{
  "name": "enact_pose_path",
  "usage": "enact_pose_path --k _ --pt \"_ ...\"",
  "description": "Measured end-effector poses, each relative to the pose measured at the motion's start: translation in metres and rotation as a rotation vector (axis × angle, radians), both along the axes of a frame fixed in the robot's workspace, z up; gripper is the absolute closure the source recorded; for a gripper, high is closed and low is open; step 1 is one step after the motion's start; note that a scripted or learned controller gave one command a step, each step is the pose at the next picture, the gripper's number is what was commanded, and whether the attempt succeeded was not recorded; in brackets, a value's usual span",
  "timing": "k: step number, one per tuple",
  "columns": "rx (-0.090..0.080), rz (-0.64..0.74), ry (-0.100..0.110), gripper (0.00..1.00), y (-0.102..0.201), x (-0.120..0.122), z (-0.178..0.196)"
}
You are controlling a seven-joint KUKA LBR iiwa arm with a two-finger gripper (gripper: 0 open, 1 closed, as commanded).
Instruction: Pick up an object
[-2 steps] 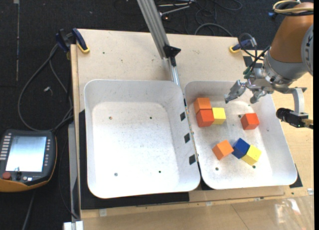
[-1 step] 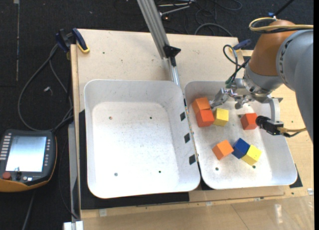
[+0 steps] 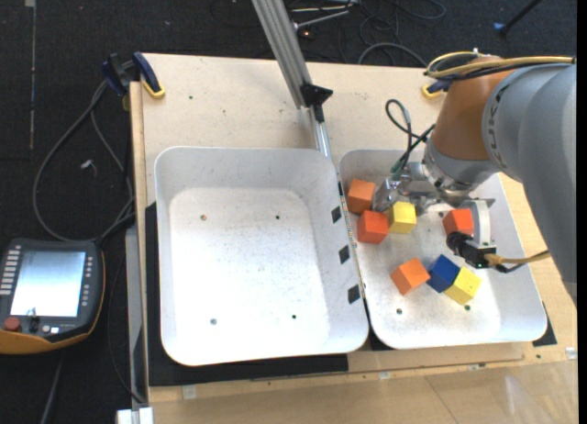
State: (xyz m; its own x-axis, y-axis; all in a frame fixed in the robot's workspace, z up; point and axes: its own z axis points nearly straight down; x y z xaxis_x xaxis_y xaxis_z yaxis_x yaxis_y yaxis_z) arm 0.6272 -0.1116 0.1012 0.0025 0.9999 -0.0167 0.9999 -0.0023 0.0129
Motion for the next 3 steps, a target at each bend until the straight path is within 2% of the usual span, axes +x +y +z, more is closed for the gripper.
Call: enact_pose_path --k 1,2,3 --pt "0.015 0.0 0.011 1.0 0.007 -0.002 0.005" --pt "0.018 0.008 0.009 1.0 0.077 -0.059 0.099" --pt "0.019 0.01 0.015 1.0 0.129 -0.082 0.093"
